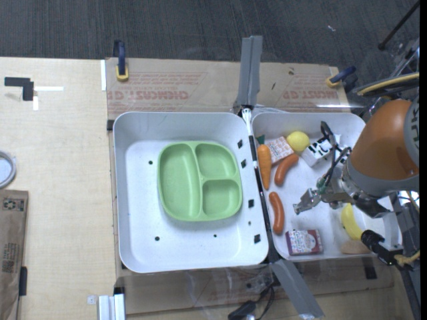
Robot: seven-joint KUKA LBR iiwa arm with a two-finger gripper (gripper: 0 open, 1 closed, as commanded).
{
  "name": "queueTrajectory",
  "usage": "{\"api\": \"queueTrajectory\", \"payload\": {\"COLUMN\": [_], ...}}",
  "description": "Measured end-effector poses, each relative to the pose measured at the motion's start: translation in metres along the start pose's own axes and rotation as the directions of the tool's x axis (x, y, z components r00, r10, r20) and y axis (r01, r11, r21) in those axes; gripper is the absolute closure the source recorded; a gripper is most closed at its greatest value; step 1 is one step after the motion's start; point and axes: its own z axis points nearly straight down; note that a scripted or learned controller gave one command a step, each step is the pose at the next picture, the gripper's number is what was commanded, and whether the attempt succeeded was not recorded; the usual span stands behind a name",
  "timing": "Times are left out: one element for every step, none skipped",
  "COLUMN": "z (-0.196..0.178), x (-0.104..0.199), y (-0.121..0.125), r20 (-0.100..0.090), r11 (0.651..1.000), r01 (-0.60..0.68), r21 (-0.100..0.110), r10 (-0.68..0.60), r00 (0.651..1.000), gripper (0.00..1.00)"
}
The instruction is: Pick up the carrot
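Carrot (264, 165) lies in the right bin (353, 120), tight against its left wall, beside the divider where the two bins meet. Its long axis runs far-to-near, roughly parallel with that wall; the broad end seems to sit at the far end and the taper points toward the near side, though the picture is too soft to be sure of that. Being pressed to the wall matters: a grasp across its width leaves little room on the wall side for one finger.

Just right of the carrot lie two sausages, one (285, 169) slanted near its middle and another (277, 212) beyond its near tip. A lemon (297, 141) and a small red-and-white packet (279, 148) sit at the far end, a banana (350, 221) and a red box (303, 242) toward the near right. The left bin (127, 199) holds a green divided plate (199, 181).

The gripper (308, 201) hangs over the middle of the right bin, well right of the carrot and nearer the sausages, with the arm's orange band (390, 139) above it. The jaws look slightly spread with nothing between them. I judge the pick has not begun; the gripper would need to travel left and align across the carrot's long axis.
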Motion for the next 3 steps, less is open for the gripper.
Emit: {"api": "queueTrajectory", "payload": {"z": [0.022, 0.016, -0.077], "x": [-0.050, -0.051, 0.052], "y": [0.073, 0.073, 0.034], "r20": [0.000, -0.001, 0.002], "r11": [1.000, 1.000, 0.961], "r01": [-0.012, -0.014, -0.277], "r21": [0.000, 0.003, 0.002], "r10": [0.012, 0.014, 0.277], "r00": [1.000, 1.000, 0.961], "gripper": [0.00, 1.00, 1.00]}}
